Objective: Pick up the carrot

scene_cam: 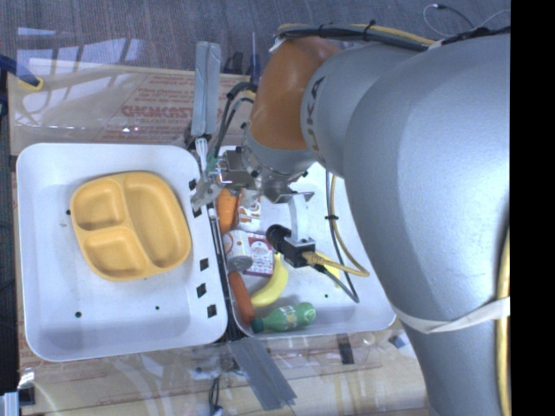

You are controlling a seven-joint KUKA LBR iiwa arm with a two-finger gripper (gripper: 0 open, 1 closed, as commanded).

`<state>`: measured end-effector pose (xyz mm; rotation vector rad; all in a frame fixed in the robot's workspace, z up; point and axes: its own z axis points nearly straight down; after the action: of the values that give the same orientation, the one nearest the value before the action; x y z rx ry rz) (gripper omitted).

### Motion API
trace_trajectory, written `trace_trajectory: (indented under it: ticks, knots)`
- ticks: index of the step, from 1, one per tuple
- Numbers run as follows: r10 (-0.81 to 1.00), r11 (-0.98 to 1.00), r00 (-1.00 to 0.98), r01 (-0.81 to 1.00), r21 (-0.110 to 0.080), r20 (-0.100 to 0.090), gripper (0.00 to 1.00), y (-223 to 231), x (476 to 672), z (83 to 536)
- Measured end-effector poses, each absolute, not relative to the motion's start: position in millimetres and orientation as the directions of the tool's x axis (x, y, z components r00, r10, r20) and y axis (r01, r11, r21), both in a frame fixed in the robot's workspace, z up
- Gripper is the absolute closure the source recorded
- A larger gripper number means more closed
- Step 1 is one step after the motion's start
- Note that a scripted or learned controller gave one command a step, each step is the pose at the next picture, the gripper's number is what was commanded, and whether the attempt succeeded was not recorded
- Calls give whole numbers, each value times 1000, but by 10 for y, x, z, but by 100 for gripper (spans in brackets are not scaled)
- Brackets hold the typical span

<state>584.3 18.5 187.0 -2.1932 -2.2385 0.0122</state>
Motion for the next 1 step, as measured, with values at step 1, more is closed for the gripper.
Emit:
trace_trajectory:
  ticks: [1]
  knots:
    - [981, -194, 194, 981, -7, -1, 0, -505, 6383, 1878]
